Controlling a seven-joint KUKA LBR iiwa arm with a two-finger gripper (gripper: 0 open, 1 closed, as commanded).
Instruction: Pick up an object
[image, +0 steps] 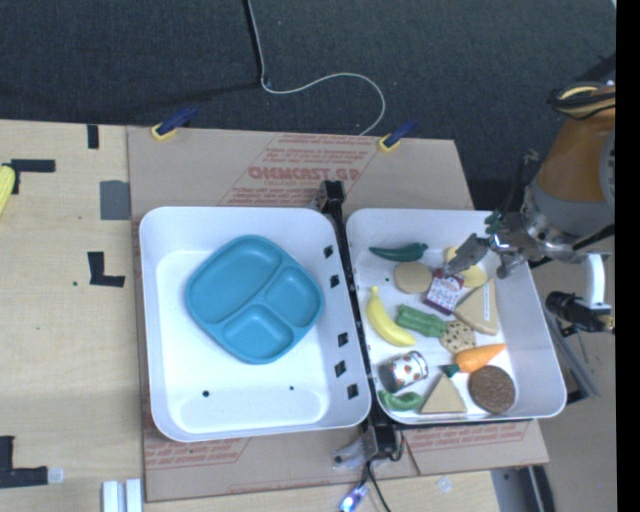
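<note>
The right bin (545, 345) holds several toy foods: a green chili (400, 251), a banana (383, 318), a green pod (420, 322), a carrot (478, 355), a brown round cookie (492, 388), a pale wedge (443, 398), a small can (405, 370) and a purple-and-white packet (443, 292). My gripper (483, 258) hangs over the bin's upper right part, open, its two dark fingers spread. The packet lies just below and left of the nearer finger (462, 258), not between the two. Nothing is held.
The left bin (165, 390) contains a blue divided plate (255, 298). A black hinge strip (345, 300) runs between the bins. The arm's orange band (575, 165) and grey wrist stand over the right bin's far right rim. A white cable (330, 82) loops behind.
</note>
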